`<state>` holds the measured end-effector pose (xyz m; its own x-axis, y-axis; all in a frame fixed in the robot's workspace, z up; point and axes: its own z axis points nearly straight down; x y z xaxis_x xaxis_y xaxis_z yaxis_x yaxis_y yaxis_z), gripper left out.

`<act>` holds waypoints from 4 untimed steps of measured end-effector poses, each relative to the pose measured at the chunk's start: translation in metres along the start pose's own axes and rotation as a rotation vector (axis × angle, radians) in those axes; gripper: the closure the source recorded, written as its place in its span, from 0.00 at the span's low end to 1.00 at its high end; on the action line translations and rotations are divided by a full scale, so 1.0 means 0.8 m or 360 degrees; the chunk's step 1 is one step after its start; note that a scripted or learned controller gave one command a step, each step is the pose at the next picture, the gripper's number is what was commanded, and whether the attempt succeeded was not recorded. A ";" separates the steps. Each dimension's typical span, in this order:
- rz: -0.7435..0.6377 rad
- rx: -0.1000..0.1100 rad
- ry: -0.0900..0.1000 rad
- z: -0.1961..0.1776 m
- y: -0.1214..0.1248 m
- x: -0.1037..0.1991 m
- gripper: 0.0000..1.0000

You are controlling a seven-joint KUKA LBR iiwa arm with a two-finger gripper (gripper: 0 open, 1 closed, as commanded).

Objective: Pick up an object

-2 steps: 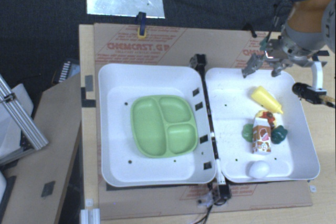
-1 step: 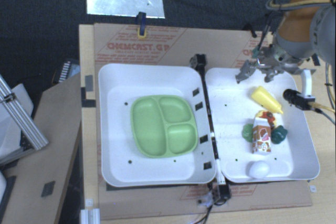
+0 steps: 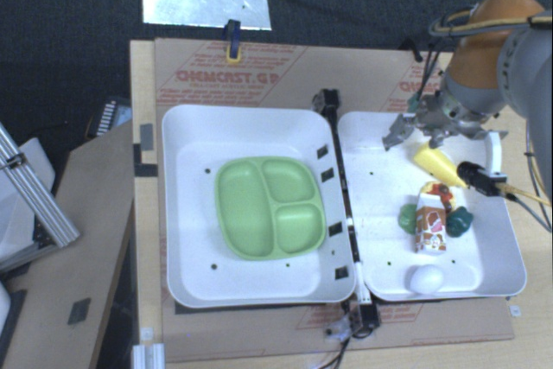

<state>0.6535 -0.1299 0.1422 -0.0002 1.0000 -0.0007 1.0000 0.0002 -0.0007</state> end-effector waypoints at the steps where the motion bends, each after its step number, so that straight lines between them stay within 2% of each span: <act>1: -0.0001 -0.0009 -0.0001 -0.017 0.002 0.000 1.00; 2: -0.0007 -0.0011 -0.0001 -0.073 0.004 0.004 1.00; 3: -0.0008 -0.0015 -0.0002 -0.152 0.014 0.001 1.00; 4: -0.0008 -0.0007 0.0000 -0.168 0.015 0.001 1.00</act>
<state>0.6655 -0.1288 0.2765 -0.0055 1.0000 -0.0008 1.0000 0.0055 0.0040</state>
